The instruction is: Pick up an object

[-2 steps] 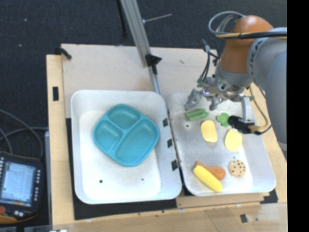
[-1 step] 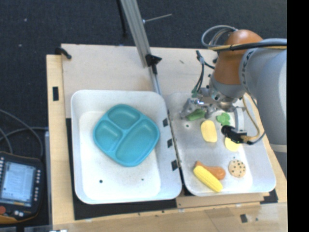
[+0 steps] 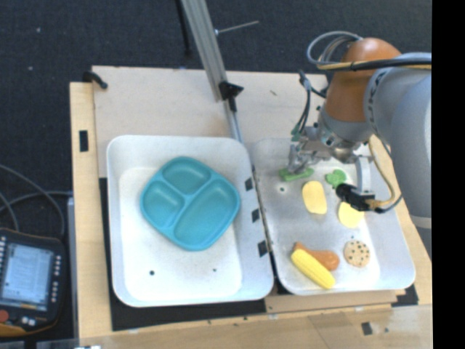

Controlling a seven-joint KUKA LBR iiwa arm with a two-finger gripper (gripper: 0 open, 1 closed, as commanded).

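Observation:
My gripper (image 3: 299, 160) hangs low over the far left corner of the right bin (image 3: 389, 267), below the orange wrist band. Right under its tip lies a flat green piece (image 3: 293, 173); whether they touch is unclear. A second small green piece (image 3: 336, 177) sits just to the right. Nearby lie a pale yellow oval (image 3: 314, 197) and a yellow slice (image 3: 349, 215). At the bin's front are a round cookie (image 3: 356, 253), a yellow corn cob (image 3: 312, 268) and an orange sausage-like piece (image 3: 326, 257) touching the cob.
The left bin (image 3: 131, 267) holds a blue sectioned tray (image 3: 190, 203). A slanted metal pole (image 3: 207, 42) rises behind the bins, ending near their dividing edge. The grey arm (image 3: 403, 137) covers the right bin's far right side.

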